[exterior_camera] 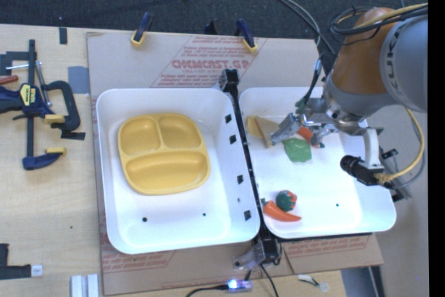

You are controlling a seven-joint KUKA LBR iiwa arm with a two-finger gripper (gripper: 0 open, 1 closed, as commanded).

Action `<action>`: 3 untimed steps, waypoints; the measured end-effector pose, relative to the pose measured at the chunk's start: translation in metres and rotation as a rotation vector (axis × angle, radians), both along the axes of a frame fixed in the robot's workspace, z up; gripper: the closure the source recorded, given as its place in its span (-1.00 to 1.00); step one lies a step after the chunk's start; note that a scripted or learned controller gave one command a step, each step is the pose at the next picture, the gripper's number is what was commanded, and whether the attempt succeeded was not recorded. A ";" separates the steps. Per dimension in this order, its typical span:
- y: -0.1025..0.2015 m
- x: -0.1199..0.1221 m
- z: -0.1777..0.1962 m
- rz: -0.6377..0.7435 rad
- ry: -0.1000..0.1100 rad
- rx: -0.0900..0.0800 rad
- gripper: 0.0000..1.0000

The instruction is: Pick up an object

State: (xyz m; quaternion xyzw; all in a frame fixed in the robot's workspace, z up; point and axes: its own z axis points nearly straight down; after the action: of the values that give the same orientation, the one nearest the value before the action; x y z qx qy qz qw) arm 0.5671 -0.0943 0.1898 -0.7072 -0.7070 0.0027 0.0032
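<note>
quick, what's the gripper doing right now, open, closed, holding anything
Gripper: in the right bin, just above the green object; open or closed cannot be told, and nothing is visibly held.

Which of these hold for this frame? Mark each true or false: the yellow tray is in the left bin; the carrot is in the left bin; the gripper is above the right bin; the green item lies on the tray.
1. The yellow tray lies in the left bin. True.
2. The carrot is in the left bin. False: it lies in the right bin, near its front left corner.
3. The gripper is above the right bin. True.
4. The green item lies on the tray. False: it is in the right bin, by the gripper.
</note>
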 end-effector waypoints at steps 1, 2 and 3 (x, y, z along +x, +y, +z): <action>0.000 0.002 0.004 0.001 -0.008 -0.001 -1.00; -0.010 -0.001 -0.050 0.000 -0.003 0.000 -1.00; -0.010 -0.001 -0.102 0.001 -0.005 -0.001 -1.00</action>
State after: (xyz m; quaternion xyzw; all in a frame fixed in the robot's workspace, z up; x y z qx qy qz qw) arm 0.5656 -0.1039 0.0882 -0.7070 -0.7072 0.0010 0.0011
